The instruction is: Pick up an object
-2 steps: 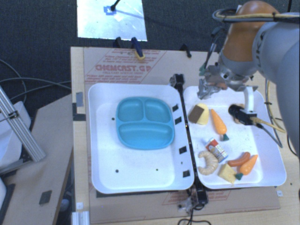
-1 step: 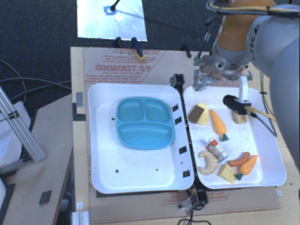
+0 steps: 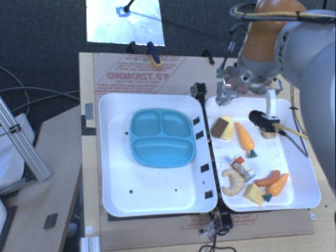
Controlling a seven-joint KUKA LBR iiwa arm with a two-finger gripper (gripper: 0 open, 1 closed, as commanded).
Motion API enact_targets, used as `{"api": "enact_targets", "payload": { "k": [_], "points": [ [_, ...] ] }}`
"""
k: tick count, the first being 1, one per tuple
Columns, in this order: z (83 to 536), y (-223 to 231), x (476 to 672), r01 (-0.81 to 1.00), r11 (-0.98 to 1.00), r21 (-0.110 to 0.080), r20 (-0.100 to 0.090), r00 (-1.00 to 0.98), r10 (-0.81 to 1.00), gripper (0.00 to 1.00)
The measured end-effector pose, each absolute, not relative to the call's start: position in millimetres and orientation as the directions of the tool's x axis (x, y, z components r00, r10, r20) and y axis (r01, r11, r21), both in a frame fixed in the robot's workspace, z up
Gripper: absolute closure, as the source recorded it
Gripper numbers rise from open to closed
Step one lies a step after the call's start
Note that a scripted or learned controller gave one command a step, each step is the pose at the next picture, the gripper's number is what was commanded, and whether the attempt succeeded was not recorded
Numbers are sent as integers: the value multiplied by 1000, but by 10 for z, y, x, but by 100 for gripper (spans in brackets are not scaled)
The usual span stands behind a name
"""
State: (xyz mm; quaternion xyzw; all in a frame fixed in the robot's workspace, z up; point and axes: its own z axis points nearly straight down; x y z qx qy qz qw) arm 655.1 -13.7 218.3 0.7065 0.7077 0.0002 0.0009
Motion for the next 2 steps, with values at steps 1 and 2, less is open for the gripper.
{"api": "enact_targets", "payload": {
  "k": [1, 2],
  "points": [
    [2354, -18, 6528, 1000, 6, 4, 1, -6, 1000, 100],
    [2349, -53, 6554, 1000, 4, 3, -1, -4, 1000, 100]
  ]
}}
